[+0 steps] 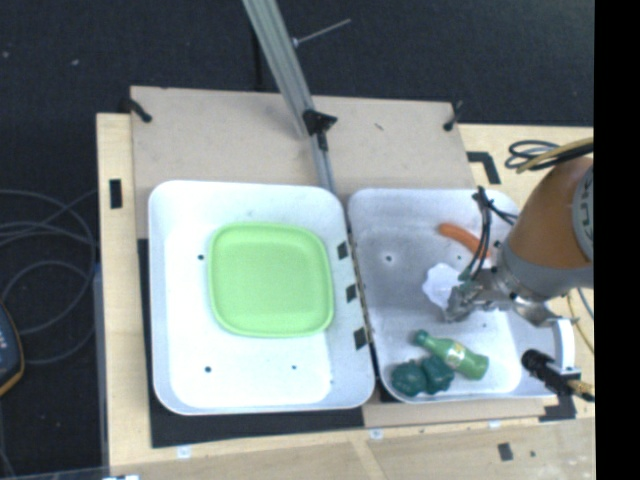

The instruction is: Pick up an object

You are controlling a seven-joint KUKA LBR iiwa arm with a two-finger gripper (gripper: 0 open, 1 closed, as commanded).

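Observation:
The right bin [400,218] holds a green bottle [453,354] lying on its side, a dark green lumpy toy [422,376] at the front edge, a white crumpled object [440,284] and an orange carrot-like piece [460,236]. My gripper [462,302] reaches down in the right bin, just right of the white object and above the green bottle. Its tip is small and dark against the bin floor. I see nothing clearly held between the fingers.
The left bin [180,228] holds a light green square plate [270,279]. A metal pole [285,58] slants over the back of the bench. Cables lie at the right edge [535,153] and on the floor at left.

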